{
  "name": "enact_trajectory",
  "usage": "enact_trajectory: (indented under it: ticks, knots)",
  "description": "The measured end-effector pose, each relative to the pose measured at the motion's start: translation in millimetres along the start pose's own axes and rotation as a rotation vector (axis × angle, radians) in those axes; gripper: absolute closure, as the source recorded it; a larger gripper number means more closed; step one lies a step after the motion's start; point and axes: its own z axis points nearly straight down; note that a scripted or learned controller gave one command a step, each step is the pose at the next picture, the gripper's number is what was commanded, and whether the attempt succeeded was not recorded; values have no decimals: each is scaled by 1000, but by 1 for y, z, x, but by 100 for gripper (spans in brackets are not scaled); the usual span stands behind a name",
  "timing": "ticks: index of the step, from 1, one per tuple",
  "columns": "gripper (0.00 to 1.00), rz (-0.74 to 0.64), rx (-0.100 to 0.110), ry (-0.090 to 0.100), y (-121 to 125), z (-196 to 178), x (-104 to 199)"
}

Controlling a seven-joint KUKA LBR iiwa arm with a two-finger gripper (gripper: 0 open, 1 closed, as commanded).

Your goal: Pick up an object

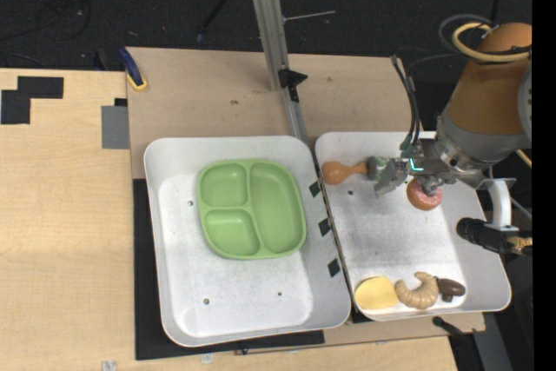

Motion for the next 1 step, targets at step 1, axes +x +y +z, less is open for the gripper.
enact_trajectory:
  ticks: [1]
  knots:
    - [0,0,-3,0,1,-1,0]
